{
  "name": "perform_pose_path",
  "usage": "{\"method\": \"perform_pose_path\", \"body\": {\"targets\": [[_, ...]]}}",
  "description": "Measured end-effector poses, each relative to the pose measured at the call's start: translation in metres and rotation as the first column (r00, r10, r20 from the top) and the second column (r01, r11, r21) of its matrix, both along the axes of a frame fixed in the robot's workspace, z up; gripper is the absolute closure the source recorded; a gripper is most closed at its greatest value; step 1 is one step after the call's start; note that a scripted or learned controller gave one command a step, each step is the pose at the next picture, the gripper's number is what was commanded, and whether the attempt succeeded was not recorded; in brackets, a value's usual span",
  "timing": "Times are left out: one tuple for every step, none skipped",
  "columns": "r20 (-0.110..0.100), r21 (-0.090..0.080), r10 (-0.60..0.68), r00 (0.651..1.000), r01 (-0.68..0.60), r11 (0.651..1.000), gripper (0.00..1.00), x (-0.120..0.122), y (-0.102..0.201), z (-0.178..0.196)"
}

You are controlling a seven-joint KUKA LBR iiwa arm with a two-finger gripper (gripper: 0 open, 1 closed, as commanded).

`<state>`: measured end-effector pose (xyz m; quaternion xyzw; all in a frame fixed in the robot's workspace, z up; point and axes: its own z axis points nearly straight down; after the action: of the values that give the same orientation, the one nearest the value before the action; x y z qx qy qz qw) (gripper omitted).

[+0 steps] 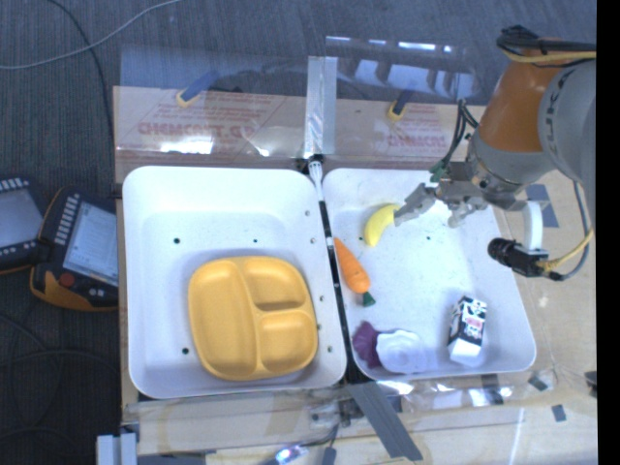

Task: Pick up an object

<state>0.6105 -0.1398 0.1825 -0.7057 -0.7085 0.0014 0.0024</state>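
Observation:
In the right bin (504, 289) lie a yellow banana (379, 224) at the back left, an orange carrot (352, 267) along the left wall, a purple and white item (390, 348) at the front, and a small black-and-white carton (468, 328) at the front right. My gripper (438, 205) hangs over the back of this bin, just right of the banana, its fingers spread and nothing between them.
The left bin (155, 221) holds a yellow divided plate (253, 315). A clear divider (321, 105) stands behind the bins. A handheld pendant (73, 250) lies on the floor at the far left. The arm's cable (538, 258) hangs over the right bin's right rim.

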Motion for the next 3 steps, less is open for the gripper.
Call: {"method": "perform_pose_path", "body": {"targets": [[0.002,-0.005,0.139,0.99,-0.139,0.99,0.0,0.0466,0.0393,-0.0916],[-0.008,-0.002,0.139,0.99,-0.139,0.99,1.0,0.045,0.0392,-0.0841],[-0.004,-0.003,0.14,0.99,-0.14,0.99,0.0,0.046,0.0394,-0.0832]]}}
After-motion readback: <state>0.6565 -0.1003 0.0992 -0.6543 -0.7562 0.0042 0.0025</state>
